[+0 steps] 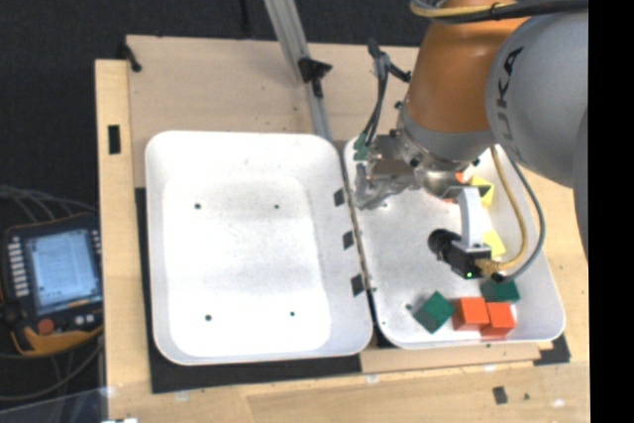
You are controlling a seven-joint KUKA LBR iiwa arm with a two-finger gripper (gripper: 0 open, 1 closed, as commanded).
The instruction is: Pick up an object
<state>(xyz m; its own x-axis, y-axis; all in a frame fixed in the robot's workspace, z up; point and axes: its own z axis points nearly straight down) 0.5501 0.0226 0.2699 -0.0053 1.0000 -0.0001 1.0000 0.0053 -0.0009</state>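
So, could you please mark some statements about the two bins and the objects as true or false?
1. The coloured blocks lie in the right bin. True.
2. A green block lies beside an orange block. True.
3. The left bin holds a pile of blocks. False: no blocks are seen in it, only a few small dark marks.
4. The arm hangs above the left bin. False: it is above the right bin, with the tool near the edge where the two bins meet.
5. The green block is clamped in the tool. False: it lies on the bin floor, apart from the tool.
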